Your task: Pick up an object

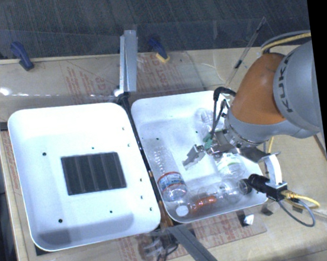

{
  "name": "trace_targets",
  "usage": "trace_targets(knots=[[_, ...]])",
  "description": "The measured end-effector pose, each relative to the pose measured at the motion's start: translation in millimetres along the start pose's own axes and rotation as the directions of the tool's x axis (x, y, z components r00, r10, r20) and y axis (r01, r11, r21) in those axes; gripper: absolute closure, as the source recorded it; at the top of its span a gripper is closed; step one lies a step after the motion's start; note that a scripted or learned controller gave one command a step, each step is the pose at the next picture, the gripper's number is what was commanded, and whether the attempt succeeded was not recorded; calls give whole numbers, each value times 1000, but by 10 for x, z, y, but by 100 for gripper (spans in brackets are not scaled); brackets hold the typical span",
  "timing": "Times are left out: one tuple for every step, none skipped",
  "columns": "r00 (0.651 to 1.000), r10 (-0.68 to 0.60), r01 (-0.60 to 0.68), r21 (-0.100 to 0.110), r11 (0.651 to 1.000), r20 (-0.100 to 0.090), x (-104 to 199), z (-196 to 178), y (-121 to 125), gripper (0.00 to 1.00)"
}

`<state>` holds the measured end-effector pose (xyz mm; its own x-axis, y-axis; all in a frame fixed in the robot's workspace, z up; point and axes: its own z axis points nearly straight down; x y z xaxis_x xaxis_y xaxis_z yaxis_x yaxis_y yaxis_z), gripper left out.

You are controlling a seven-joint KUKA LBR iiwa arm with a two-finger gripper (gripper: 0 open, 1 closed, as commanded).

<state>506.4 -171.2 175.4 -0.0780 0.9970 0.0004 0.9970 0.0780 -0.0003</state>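
Nothing's picked up yet imo: gripper [195, 154] hangs low in the right bin [149, 114], can't tell its state, clear bottles [172, 185] lying just below-left of it.

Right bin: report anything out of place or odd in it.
Nothing looks spilled or damaged. Clear plastic bottles lie on their sides in the right bin, jumbled toward its near edge, with the gripper low among them. The left bin holds a dark ribbed panel.
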Motion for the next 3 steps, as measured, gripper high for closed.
trace_targets(knots=[[999, -33, 33, -1, 999, 1, -406, -70, 183, 0], [999, 47, -47, -5, 999, 3, -336, -1586, 232, 0], [998, -64, 64, 4, 998, -1, -419, -489, 472, 0]])
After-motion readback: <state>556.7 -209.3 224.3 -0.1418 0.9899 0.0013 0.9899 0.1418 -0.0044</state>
